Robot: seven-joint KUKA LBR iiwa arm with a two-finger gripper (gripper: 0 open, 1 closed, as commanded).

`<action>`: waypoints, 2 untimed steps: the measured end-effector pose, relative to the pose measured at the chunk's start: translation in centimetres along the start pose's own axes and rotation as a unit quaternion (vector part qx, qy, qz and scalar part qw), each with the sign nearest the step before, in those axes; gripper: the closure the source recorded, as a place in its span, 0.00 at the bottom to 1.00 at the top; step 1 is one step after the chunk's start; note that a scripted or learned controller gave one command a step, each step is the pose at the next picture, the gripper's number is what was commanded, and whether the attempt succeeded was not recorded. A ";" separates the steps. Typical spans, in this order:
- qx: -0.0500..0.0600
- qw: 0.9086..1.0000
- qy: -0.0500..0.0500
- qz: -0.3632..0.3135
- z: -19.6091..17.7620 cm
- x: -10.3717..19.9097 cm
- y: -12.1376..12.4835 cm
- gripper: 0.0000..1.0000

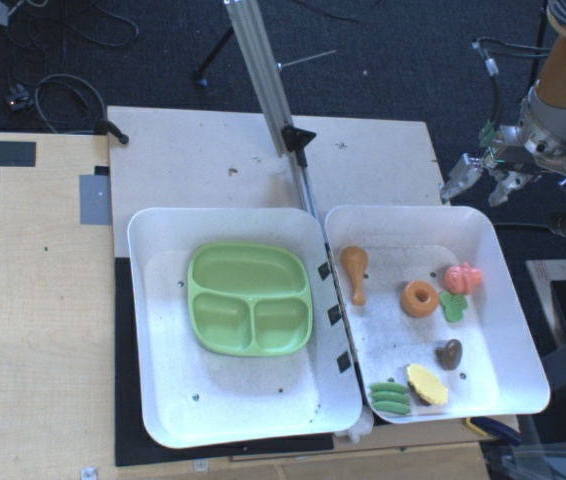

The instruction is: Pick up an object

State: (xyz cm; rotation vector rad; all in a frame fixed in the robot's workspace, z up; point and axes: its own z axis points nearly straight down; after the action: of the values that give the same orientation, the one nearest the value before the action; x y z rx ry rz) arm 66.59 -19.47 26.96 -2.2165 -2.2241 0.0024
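The right bin holds several toy foods: a brown chicken drumstick, an orange donut, a pink and green piece, a dark brown piece, a yellow piece and green pea pods. My gripper hangs above the bin's far right corner, outside its rim, with its fingers spread apart and nothing between them.
The left bin holds a green divided plate. An aluminium bar slants down from the back to the seam between the bins. Wooden bench surface lies to the left.
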 end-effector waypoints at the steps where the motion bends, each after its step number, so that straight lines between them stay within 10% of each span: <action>1: 0.000 1.000 0.000 -0.001 0.0 0.0 0.0 0.00; 2: 0.003 1.000 0.001 0.000 5.8 0.7 -0.8 0.00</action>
State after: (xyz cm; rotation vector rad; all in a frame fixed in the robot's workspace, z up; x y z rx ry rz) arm 65.80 -18.73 21.15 -2.2139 -2.2197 0.0065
